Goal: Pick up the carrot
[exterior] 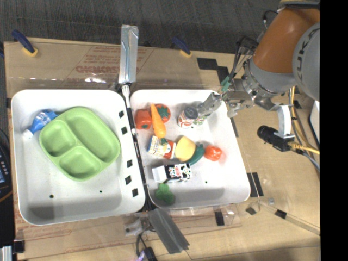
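Right bin [228, 186]: carrot [157, 121] upright between tomatoes, untouched; hand [209, 103] near can [190, 116], grip state unclear.

Left bin [27, 200] had a green divided plate [80, 142] with something blue [41, 119] tucked at its upper-left edge. Right bin [228, 184] held a tomato [213, 153], a small can [190, 116], a cow-print carton [178, 172] and a broccoli piece [165, 193].

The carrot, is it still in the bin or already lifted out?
In the bin. The carrot lies flat in the right bin among other toy foods; the tool is apart from it.
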